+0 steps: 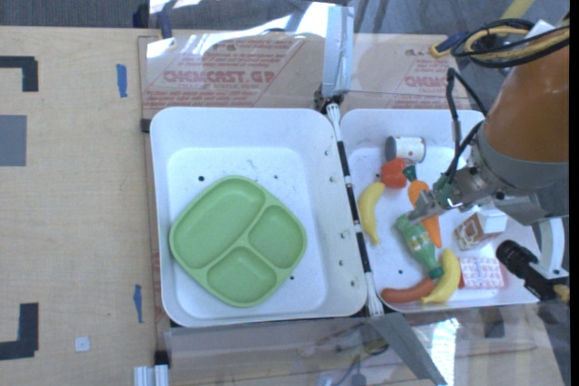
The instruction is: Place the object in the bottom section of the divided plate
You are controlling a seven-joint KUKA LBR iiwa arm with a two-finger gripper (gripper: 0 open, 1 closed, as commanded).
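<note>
A light green divided plate (195, 235) lies in the left white bin (172, 140); its bottom section (237, 276) holds nothing. My gripper (432, 205) hangs low in the right bin (362, 140), right over an orange carrot-like toy (422, 191) and the top of a green bottle (418, 243). The grey and orange arm reaches in from the right and hides part of that bin. Nothing is visibly held.
The right bin also holds a yellow banana (371, 211), a red tomato-like toy (394, 174), a white can (405, 146), a second banana (448, 277), a red chili (409, 292), a pink box (481, 271) and a small carton (470, 230). The divider wall (348, 194) separates the bins.
</note>
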